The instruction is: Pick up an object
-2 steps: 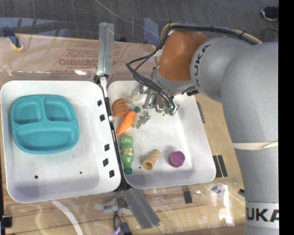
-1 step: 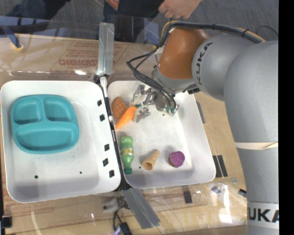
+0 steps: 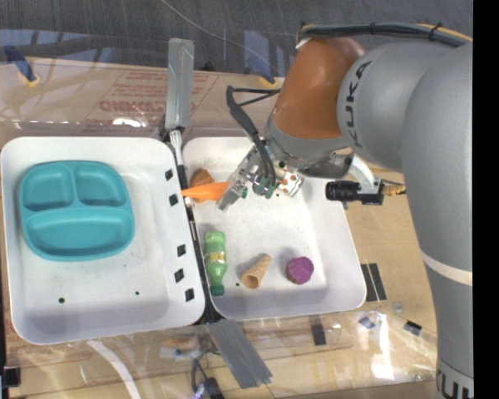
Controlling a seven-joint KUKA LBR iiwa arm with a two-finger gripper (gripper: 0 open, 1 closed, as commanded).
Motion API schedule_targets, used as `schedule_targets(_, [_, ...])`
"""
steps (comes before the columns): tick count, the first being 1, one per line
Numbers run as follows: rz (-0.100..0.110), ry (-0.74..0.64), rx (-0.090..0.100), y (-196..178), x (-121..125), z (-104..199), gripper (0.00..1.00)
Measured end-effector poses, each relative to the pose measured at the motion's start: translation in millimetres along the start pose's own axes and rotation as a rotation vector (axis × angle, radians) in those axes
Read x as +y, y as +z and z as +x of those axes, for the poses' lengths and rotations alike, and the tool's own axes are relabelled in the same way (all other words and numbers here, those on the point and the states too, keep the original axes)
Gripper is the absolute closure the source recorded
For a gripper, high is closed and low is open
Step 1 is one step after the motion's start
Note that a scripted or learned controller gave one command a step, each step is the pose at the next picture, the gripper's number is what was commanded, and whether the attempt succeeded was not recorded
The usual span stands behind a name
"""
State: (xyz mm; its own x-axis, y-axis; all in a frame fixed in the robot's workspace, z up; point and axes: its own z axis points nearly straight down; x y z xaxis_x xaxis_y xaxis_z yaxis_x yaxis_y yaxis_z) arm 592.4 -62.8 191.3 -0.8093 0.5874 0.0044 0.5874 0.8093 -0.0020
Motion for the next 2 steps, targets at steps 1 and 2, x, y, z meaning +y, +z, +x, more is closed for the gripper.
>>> schedule_targets(1, [-0.003,-0.067,-0.006,-79,28,-9,1.00])
schedule_targets(2, [0.004,0.111,0.004,-8,-29,83,1.00])
